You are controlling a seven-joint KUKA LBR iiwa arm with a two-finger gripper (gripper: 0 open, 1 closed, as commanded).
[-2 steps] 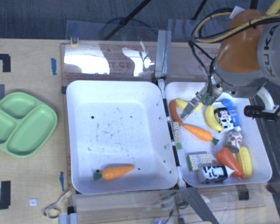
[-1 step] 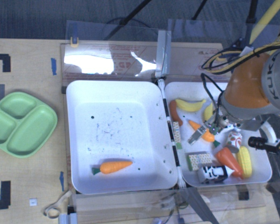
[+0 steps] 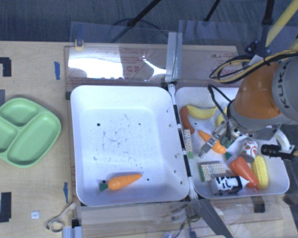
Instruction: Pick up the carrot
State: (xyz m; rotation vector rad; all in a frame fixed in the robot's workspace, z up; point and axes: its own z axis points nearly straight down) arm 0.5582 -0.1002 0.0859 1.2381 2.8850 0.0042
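A small carrot (image 3: 213, 142) is being held between the narrowed fingers of the gripper (image 3: 214, 144) above the cluttered right bin (image 3: 283, 185), lifted clear for the pick.

The letters "KU" stand in black on the grey arm (image 3: 288, 90), cut off at the picture's edge.

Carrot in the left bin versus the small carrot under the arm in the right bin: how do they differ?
The left-bin carrot is larger and lies alone on bare white floor; the right-bin carrot is smaller and sits crowded among other toys. The left-bin carrot lies far from the gripper; the right-bin carrot is right at it. Both are orange with a green end.
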